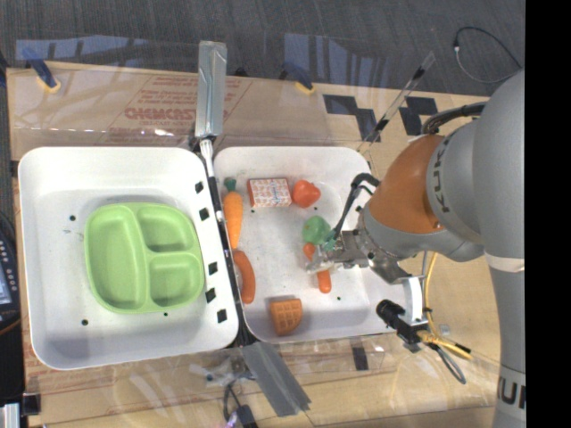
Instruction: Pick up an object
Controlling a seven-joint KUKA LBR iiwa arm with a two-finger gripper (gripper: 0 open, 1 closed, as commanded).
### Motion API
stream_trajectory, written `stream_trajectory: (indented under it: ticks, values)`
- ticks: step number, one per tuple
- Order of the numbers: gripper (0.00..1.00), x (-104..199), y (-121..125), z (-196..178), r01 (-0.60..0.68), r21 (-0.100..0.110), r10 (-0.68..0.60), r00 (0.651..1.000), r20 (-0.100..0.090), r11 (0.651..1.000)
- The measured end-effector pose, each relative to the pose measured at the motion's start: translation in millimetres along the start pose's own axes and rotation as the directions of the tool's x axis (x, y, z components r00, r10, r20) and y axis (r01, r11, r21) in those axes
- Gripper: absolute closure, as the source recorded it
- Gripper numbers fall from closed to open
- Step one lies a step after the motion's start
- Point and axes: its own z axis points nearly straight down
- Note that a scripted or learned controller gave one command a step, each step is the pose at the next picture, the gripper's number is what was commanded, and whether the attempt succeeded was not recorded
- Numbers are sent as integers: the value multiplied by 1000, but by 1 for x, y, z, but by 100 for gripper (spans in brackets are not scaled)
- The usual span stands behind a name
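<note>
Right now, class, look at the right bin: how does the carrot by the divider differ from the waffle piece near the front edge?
The carrot is long and tapered with a green top; the waffle piece is short and blocky. The carrot is smooth, the waffle piece shows a grid pattern. The carrot lies along the right bin's left wall; the waffle piece sits apart near the bin's front. Both are orange and lie away from the gripper.

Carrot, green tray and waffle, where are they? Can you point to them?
carrot [233, 218], camera view, middle of its orange body
green tray [143, 257], camera view, ridge between its compartments
waffle [286, 315], camera view, centre of its top face
</note>
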Motion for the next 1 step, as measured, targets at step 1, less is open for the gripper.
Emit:
stream_trajectory:
  ticks: [1]
  values:
    - [100,33,50,-91,-78,-3,78,997,0,997]
